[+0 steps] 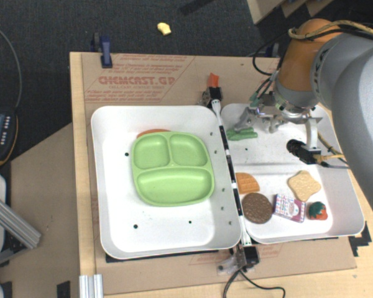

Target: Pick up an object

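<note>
My gripper point(260, 120) hangs over the far left part of the right bin point(342, 227). A flat green piece point(241, 133) lies on the bin floor right at the gripper's tip, touching or nearly touching it. Along the near side of this bin lie an orange-brown piece point(246, 182), a round dark brown cookie point(257, 207), a slice of toast point(304, 185), a small pink carton point(289, 207) and a red fruit with a green top point(318, 210).
The left bin point(112, 228) holds a green divided plate point(172, 167), with an orange-red thing point(152, 131) peeking out behind its far edge. A raised rim point(227, 160) with clamps separates the two bins. The arm's grey body point(354, 85) covers the right bin's far right corner.
</note>
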